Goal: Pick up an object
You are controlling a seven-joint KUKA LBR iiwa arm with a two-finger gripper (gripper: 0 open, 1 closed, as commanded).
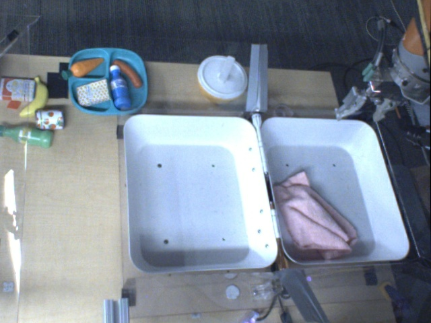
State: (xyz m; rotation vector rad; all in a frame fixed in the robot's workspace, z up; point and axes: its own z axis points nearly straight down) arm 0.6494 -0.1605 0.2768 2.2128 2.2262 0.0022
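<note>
A crumpled pink cloth lies in the right bin, toward its front and left side. My gripper hangs at the far right, just beyond the back right corner of that bin and well away from the cloth. Its two fingers stand apart, one at the left and one at the right, with nothing between them. The arm's orange band is at the top right edge.
The left bin sits beside the right one, a metal divider behind their join. Back left on the bench: a blue compartment tray with toy food, a white lidded cup, a banana, a can, a green bottle.
</note>
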